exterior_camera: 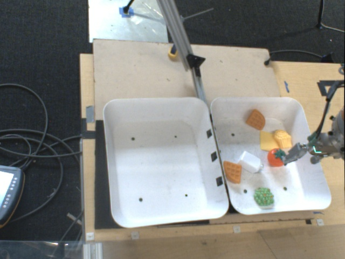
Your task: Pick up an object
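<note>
The gripper reaches in over the right bin from its right rim, tips pointing left at the tomato, which lies touching or just beside them. Whether the jaws are parted or closed, I cannot tell.

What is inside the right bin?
The right bin holds two orange waffle pieces, yellow pieces, a white block, a green item and a red item, partly covered by the gripper.
</note>
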Motion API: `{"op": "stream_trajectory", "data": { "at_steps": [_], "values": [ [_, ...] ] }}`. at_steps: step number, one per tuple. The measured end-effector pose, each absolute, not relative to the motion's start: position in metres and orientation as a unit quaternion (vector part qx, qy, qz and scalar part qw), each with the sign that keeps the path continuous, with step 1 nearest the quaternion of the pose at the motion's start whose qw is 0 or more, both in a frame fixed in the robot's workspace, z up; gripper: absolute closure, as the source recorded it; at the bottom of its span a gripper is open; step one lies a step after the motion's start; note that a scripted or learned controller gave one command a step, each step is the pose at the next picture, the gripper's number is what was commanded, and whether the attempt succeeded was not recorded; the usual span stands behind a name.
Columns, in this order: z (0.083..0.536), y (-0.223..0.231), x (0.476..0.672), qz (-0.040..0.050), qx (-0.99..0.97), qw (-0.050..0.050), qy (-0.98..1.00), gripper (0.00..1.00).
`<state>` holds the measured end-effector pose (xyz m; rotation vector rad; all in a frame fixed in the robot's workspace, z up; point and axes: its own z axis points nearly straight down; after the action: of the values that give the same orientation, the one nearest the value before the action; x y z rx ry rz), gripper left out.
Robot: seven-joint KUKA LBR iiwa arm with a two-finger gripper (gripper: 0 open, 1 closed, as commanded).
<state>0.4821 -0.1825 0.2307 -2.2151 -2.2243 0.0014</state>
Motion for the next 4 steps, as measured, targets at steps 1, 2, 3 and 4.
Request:
{"op": "stream_trajectory", "data": {
  "at_steps": [1, 2, 3, 4],
  "values": [
    [0.232, -0.182, 0.483, -0.0006, -0.706, 0.0, -0.708, 0.0],
    [0.189, -0.185, 0.489, 0.0005, -0.707, 0.001, -0.707, 0.0],
    [0.126, -0.186, 0.491, 0.0008, -0.707, 0.002, -0.707, 0.0],
    [0.089, -0.185, 0.491, 0.0003, -0.707, 0.001, -0.707, 0.0]
  ]
}}
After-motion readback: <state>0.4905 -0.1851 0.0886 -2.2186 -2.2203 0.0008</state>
